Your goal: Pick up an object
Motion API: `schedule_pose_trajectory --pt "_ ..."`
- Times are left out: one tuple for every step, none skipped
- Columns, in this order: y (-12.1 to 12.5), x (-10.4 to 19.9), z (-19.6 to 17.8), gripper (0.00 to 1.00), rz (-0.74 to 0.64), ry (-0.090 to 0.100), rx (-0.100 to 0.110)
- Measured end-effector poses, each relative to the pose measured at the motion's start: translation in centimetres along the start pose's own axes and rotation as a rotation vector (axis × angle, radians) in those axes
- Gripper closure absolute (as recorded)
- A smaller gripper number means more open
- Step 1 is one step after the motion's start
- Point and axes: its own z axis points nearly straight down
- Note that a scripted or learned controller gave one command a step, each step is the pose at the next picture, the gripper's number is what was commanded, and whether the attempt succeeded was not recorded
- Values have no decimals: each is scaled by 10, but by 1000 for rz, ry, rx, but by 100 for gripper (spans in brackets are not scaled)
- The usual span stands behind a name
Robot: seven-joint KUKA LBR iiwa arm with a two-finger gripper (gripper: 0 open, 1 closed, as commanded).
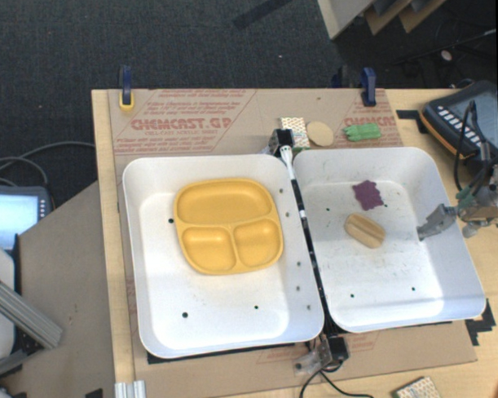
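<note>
The right bin (pixel 400 315) holds two loose objects: a small purple piece (pixel 367 195) toward the back and a tan bun-shaped piece (pixel 364 230) just in front of it. My gripper (pixel 436 223) reaches in low over the bin's right side, roughly level with the tan piece and well to its right, touching neither object. Nothing visible is held in it. The rest of the arm is cut off at the view's right edge.
A yellow divided plate (pixel 229 225) lies in the left bin (pixel 229 321). Behind the bins, on the cardboard, sit a tan disc (pixel 320 134) and a green item (pixel 362 133). Cables and a control pendant (pixel 458 121) lie at the right.
</note>
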Motion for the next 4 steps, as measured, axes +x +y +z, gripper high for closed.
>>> schedule_pose_trajectory --pt "-18 19 139 0 0 3 4" --pt "48 104 133 0 -10 1 -6" --pt "84 49 101 0 2 -4 -6" --pt "149 100 133 0 -4 -2 -8"
